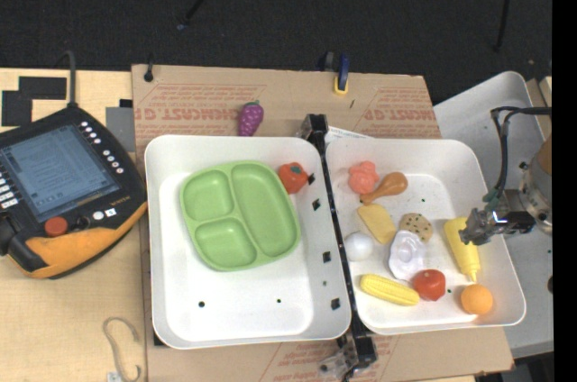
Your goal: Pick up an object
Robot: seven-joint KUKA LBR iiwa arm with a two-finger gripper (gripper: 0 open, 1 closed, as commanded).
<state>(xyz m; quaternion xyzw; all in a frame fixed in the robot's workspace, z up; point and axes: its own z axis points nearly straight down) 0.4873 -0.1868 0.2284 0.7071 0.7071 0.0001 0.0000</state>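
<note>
The gripper (476, 231) hangs at the right bin's (505, 191) right rim; its grip I cannot tell. A yellow bottle (462, 250) lies just beneath it, an orange (476, 300) nearby. Likely risks: the smooth bottle squirting sideways, or clipping the rim.

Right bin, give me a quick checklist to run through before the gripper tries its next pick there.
1. Gripper over the right bin: ok, at its right side.
2. Object directly under it: ok, the yellow bottle.
3. Nothing held between the fingers: cannot tell.
4. Room around the bottle: not ok, orange ball and red tomato sit close.
5. Green divided tray out of the way: ok, in the left bin.
</note>
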